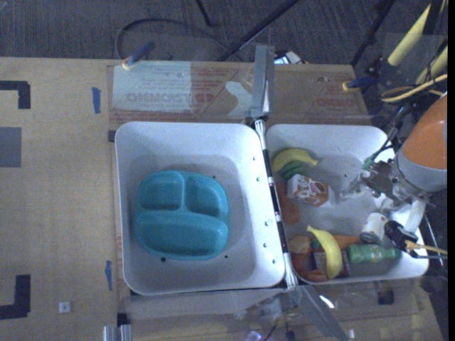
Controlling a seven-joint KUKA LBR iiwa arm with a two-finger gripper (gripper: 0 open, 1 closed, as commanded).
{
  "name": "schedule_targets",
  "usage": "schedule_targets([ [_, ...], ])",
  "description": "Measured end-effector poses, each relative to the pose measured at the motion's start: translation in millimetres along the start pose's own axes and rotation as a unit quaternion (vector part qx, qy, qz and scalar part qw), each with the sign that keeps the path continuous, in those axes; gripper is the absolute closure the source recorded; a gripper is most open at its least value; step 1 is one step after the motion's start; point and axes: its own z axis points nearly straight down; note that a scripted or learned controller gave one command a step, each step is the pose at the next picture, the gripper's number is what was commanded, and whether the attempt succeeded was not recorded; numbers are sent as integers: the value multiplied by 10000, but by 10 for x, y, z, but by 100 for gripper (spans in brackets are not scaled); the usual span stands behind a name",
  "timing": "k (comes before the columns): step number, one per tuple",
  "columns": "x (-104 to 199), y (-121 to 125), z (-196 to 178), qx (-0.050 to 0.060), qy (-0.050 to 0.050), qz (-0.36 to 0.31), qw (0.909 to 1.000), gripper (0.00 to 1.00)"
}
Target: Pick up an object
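In the right bin (pixel 334 135), my gripper (pixel 365 179) hangs low over the middle-right, below the grey arm with its orange band (pixel 429 146). Just left of it lies a pale grey shape (pixel 340 170) that I cannot identify. A white and orange carton (pixel 308 190) lies further left, with a yellow banana (pixel 293 158) and something green behind it. Along the front wall are a second banana (pixel 325 247), an orange carrot (pixel 346 241), a green bottle (pixel 374 255) and reddish-brown pieces (pixel 301 256). No object shows in the gripper.
The left bin (pixel 142 148) holds a teal divided tray (pixel 182 214) in its middle. A metal ridge (pixel 273 204) separates the two bins. Cardboard (pixel 185 92) lies behind them, and the wooden bench (pixel 57 190) stretches to the left.
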Motion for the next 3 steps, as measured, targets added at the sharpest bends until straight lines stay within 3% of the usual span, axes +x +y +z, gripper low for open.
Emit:
schedule_targets([
  [1,-130,-360,-2,-5,-47,405,9992,0],
  [2,-197,-510,-6,-18,-50,675,9977,0],
  [3,-241,-431,-13,103,6,367,9993,0],
])
